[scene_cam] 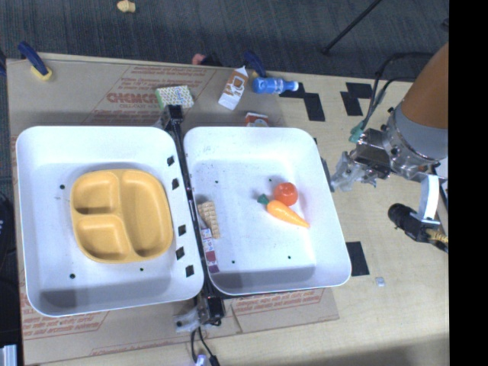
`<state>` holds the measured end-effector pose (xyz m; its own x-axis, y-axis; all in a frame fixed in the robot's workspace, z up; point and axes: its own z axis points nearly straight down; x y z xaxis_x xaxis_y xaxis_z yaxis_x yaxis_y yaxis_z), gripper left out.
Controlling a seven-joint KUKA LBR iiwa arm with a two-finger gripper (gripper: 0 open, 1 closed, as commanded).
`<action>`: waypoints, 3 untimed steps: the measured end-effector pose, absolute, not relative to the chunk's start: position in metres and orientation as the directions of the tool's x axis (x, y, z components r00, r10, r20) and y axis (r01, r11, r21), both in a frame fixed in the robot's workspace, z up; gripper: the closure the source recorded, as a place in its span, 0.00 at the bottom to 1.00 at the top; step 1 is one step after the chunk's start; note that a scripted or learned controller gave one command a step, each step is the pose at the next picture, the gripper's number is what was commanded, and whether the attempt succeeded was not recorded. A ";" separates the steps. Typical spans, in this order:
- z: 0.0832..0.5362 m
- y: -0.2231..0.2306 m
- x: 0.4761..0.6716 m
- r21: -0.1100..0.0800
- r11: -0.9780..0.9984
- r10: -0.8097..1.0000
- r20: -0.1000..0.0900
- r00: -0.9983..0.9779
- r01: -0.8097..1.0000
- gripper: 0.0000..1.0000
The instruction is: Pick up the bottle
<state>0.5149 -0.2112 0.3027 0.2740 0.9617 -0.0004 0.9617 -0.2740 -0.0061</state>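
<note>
Bottle (274,86) beyond bins; hand (352,170) (tilted) right of right bin (320,158).

Two white bins sit side by side, the left bin (30,204) and the right bin (320,227). The left holds one yellow divided tray (120,213). The right holds one carrot (287,213), one tomato (285,193) and one corn cob (207,216). On the tabletop (381,311) behind lie one blue bottle (273,86) and two small cartons (233,88).

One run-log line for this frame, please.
pincer: right of bins, nothing held | small blue plastic bottle: on bench behind right white bin | pick: not begun
</note>
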 end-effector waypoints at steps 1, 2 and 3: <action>0.294 -0.204 0.478 -0.006 -0.444 0.896 -0.001 0.444 0.896 1.00; 0.253 -0.202 0.476 -0.005 -0.473 0.881 -0.001 0.473 0.881 1.00; 0.243 -0.195 0.476 -0.004 -0.738 0.675 -0.001 0.738 0.675 1.00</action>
